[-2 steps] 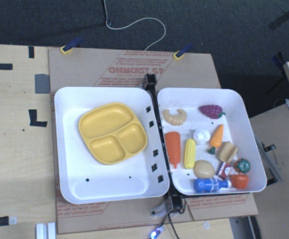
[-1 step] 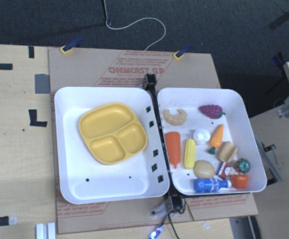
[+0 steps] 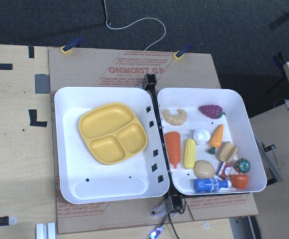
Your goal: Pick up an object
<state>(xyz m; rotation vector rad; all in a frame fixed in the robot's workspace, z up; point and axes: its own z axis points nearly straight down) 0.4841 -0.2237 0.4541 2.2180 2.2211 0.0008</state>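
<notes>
Twelve toy foods are lying in the right bin (image 3: 243, 113). One orange-red sausage-shaped piece (image 3: 172, 148) is lying with its long axis running from the near edge to the far edge, just beside the wall between the bins. One corn cob (image 3: 189, 153) is lying parallel to it. One carrot (image 3: 216, 135) is tilting, tip pointing far-right. One blue bottle (image 3: 211, 185) is lying crosswise along the near wall, pale end to the right. Around these are sitting one croissant (image 3: 175, 116), one bunch of purple grapes (image 3: 211, 111), one small white piece (image 3: 201, 135), one potato (image 3: 203, 169), one brown bread roll (image 3: 227, 152), one tomato (image 3: 240, 181), one small red-and-white piece (image 3: 223, 169) and one green-and-red piece (image 3: 242, 165). One yellow three-compartment plate (image 3: 113, 132) is resting in the left bin (image 3: 67, 148). Whether the gripper's jaws are released or clenched cannot be told.
</notes>
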